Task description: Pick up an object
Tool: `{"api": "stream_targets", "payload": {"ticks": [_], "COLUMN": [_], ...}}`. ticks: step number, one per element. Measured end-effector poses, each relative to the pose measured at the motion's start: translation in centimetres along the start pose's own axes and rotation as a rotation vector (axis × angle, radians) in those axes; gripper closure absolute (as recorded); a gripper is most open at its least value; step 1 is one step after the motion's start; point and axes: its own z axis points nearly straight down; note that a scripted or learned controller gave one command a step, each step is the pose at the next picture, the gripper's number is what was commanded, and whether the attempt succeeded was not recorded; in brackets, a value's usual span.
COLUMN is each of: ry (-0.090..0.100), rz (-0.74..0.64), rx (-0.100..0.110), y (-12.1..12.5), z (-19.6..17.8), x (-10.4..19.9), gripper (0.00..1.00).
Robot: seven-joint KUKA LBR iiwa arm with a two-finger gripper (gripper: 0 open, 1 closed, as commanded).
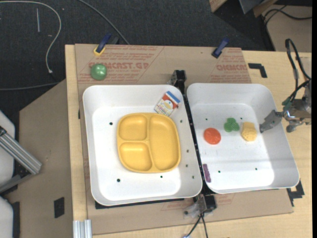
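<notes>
Three small objects lie in the right bin point(277, 170): a red-orange round piece point(212, 136), a green lumpy piece point(231, 125) and a yellow piece point(249, 131). My gripper point(277, 119) sits low at the right bin's right wall, just right of the yellow piece and apart from it. Nothing shows in its grasp. In the left bin point(99, 133) a yellow divided plate point(148, 143) lies flat, with a small white carton point(167, 103) at its upper right.
A green ball point(98, 72) rests on the cardboard outside the bins, at the upper left. Two blue clamps point(102, 44) point(220, 47) hold the cardboard's far edge. A small purple item point(206, 172) lies at the right bin's lower left rim.
</notes>
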Motion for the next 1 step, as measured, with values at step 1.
{"api": "stream_targets", "payload": {"ticks": [1], "ry": [-0.004], "rz": [-0.004], "rx": [-0.013], "y": [0.31], "z": [-0.72], "x": [0.07], "gripper": [0.00]}}
